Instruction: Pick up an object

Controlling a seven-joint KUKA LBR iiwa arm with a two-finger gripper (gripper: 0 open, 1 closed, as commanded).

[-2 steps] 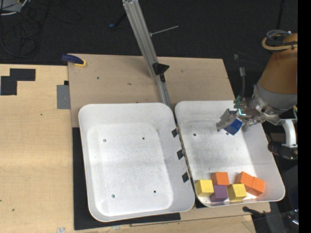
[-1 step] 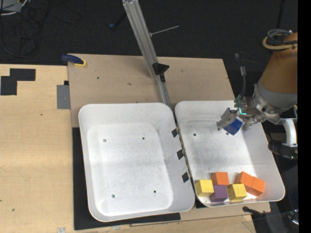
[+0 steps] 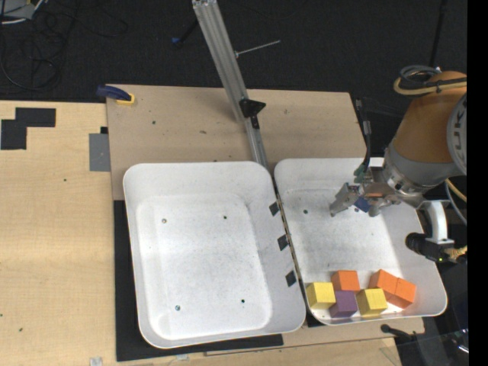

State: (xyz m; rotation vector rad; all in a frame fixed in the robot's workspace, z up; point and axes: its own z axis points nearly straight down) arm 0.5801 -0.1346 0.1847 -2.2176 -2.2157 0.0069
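Note:
Several small blocks lie along the near edge of the right bin (image 3: 320, 175): a yellow block (image 3: 321, 293), an orange block (image 3: 345, 280), a purple block (image 3: 345, 304), another yellow block (image 3: 373, 301) and a larger orange block (image 3: 396, 287). My gripper (image 3: 355, 207) hangs over the far middle part of that bin, well behind the blocks and apart from them. Its fingers stand spread, open, with nothing between them.
The left bin (image 3: 200, 168) sits beside the right one, joined by black clips (image 3: 283, 242). A slanted metal rail (image 3: 227, 67) rises behind the bins. A blue and yellow clamp (image 3: 116, 94) lies at the bench's far left corner.

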